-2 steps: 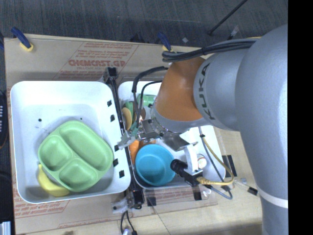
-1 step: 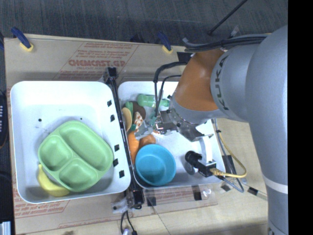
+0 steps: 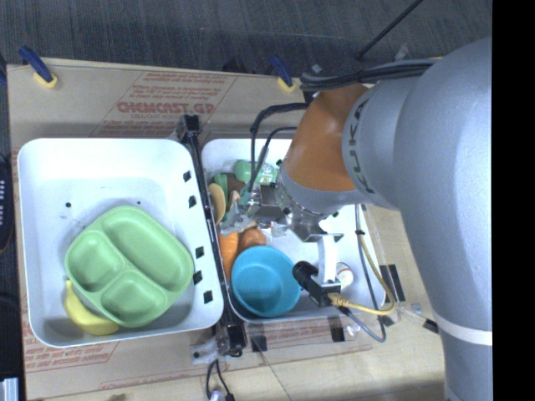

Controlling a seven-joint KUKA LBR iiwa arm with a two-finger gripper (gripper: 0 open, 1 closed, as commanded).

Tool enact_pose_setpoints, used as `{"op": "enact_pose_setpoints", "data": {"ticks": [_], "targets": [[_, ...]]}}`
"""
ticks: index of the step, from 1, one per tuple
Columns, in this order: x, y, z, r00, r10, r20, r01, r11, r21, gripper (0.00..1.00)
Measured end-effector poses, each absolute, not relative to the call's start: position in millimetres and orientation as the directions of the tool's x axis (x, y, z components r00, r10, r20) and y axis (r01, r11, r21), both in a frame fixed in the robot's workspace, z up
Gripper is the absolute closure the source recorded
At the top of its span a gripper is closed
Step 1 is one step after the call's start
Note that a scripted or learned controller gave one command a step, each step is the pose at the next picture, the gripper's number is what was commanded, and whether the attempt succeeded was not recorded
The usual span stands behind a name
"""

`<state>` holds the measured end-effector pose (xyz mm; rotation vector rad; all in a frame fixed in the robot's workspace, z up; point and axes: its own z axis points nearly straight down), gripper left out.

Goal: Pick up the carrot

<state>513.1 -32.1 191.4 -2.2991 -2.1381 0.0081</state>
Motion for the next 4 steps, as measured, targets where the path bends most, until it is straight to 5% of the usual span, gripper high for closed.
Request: {"op": "enact_pose_setpoints", "data": {"ticks": [2,3,4], "targets": [[513.4,-37,191,0.07,0.998,-0.002,0.998,-0.07,-0.005,0.0],[529.8,-102,119,0.002,1.0,-0.001,1.0,-0.002,0.001,0.0],[544.3,-95,108,0.122,0.992,-0.004,0.992,-0.122,0.019,0.0]]}}
